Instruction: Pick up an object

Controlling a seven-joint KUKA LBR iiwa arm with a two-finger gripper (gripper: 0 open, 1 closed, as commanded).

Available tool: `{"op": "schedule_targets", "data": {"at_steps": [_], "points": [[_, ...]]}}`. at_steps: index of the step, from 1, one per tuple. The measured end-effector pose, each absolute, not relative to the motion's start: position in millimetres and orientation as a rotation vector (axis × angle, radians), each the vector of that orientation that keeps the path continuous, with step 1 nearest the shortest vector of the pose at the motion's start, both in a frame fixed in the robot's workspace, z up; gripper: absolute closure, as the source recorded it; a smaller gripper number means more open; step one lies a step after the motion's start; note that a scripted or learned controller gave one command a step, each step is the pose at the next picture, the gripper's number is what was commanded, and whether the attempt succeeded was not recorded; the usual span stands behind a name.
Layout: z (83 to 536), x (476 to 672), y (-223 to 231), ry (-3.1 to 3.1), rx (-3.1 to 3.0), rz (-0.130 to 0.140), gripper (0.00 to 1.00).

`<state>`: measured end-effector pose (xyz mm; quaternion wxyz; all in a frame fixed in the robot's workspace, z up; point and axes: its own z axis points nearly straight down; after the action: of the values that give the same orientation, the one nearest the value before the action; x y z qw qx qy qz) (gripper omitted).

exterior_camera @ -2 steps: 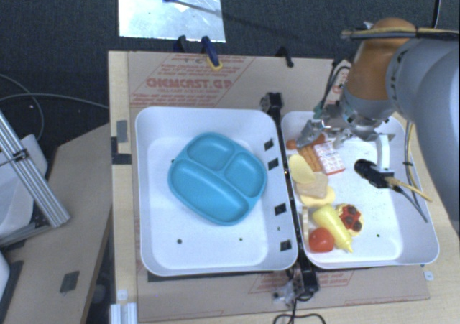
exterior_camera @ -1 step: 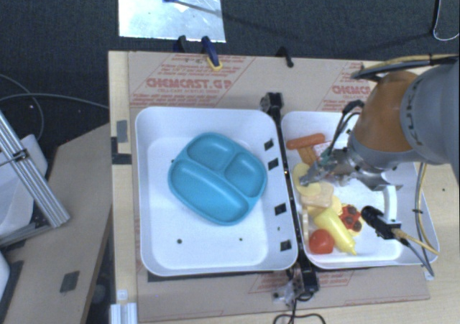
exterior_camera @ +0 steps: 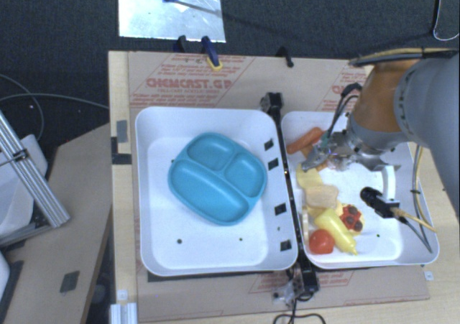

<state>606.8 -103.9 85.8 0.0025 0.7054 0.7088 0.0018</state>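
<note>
Toy food lies in the right bin (exterior_camera: 410, 254), and that is the stuff to pick from. An orange carrot (exterior_camera: 305, 139) lies near the top left corner of that bin. Below it sits a pale yellow block (exterior_camera: 309, 179), and just under that a tan piece like a bread roll (exterior_camera: 323, 195). A yellow banana (exterior_camera: 336, 230) lies at a slant near the bottom. A red tomato (exterior_camera: 321, 241) touches its lower left side. A small red and black piece (exterior_camera: 351, 217) sits just right of the banana. It is too small to tell what it is.

The left bin (exterior_camera: 154, 172) holds a blue tray (exterior_camera: 217, 178) with three parts. Nothing lies on the tray.

The grey arm (exterior_camera: 424, 103) comes in from the right, over the right bin. Its gripper (exterior_camera: 321, 155) hangs low between the carrot and the pale yellow block. The tip is a blurry mix of grey and dark bits, so I cannot tell if it is open or closed, or if it touches any food. The arm hides the top right part of the bin. A black part with thin cables (exterior_camera: 379, 202) hangs below the arm and covers some of the bin floor.
</note>
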Motion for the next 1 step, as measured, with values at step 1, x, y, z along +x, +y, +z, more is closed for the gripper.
{"op": "schedule_targets", "data": {"at_steps": [1], "points": [[86.0, 666.3, -93.2, 2.242, 2.217, -0.039, 0.00]]}}
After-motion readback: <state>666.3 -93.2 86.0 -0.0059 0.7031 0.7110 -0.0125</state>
